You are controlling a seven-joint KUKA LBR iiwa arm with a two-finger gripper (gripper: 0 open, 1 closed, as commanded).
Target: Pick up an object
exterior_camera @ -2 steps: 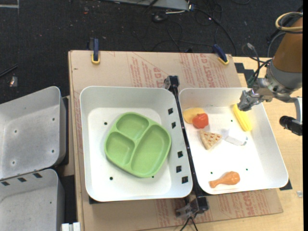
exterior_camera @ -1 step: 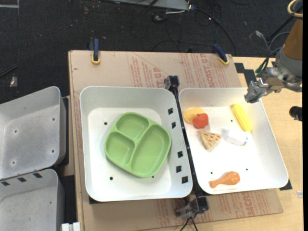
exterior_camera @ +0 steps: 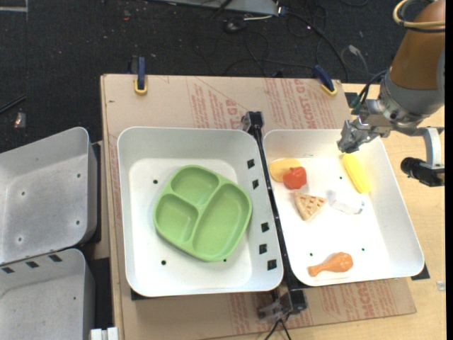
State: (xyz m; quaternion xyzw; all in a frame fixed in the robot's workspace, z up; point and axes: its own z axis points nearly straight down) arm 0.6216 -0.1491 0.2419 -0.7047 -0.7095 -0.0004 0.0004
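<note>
The right bin [exterior_camera: 403,222] holds a yellow corn cob [exterior_camera: 356,172], a red pepper [exterior_camera: 295,178] against a yellow piece [exterior_camera: 282,166], a pizza slice [exterior_camera: 310,206], a small clear-white item [exterior_camera: 347,205] and an orange chicken drumstick [exterior_camera: 330,264]. My gripper [exterior_camera: 350,142] hangs over the bin's far right corner, just above and left of the corn cob's upper end. Nothing shows between its fingertips.
The left bin [exterior_camera: 134,190] holds a green divided plate [exterior_camera: 204,212]. A black clip divider [exterior_camera: 265,190] runs between the bins. Blue-yellow clamps [exterior_camera: 140,75] [exterior_camera: 325,80] hold the cardboard base. White trays [exterior_camera: 42,190] lie at far left.
</note>
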